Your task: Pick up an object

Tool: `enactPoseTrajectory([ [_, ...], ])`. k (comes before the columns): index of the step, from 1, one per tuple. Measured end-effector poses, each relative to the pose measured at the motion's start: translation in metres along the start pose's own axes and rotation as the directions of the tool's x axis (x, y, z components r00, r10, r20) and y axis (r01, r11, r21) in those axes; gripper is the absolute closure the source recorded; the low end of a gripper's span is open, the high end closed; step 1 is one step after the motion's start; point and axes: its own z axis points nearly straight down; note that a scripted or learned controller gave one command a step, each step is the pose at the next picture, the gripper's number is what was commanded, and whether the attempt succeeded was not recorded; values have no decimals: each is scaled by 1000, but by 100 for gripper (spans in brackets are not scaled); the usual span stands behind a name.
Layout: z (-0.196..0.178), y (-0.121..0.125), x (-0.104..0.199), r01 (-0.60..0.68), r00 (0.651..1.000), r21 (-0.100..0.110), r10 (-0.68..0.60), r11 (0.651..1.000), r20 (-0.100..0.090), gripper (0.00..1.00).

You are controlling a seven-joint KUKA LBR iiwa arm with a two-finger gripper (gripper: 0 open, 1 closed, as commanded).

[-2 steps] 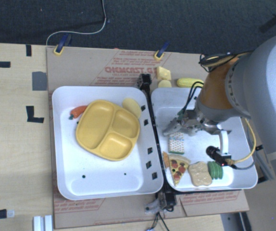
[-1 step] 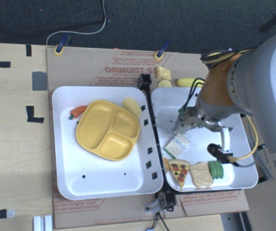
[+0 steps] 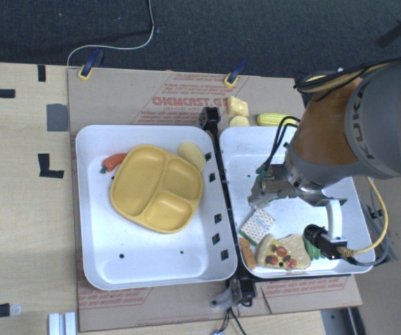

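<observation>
My gripper (image 3: 263,189) hangs low over the left middle of the right bin (image 3: 237,147), under the grey and orange arm. Just below it lies a small white and green checkered piece (image 3: 258,223). A toy pizza slice (image 3: 284,252) with red dots rests at the bin's front edge, with something green (image 3: 315,251) at its right end. The arm hides much of the bin's far part. In the left bin (image 3: 144,267) a yellow divided plate (image 3: 157,187) lies beside an orange carrot (image 3: 114,161) and a pale yellow piece (image 3: 191,154).
Behind the right bin, on the cardboard, sit a yellow block (image 3: 237,106), a pale round piece (image 3: 239,121) and a corn cob (image 3: 271,119). A black divider (image 3: 218,187) runs between the bins. The front half of the left bin is bare white floor.
</observation>
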Motion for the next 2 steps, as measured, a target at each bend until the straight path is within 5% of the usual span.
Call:
enactPoseTrajectory([
  [1, -55, -7, 80, 6, 1000, -2, -6, 1000, 0, 100],
  [2, -93, -26, 20, -9, 1000, 0, 9, 1000, 5, 100],
])
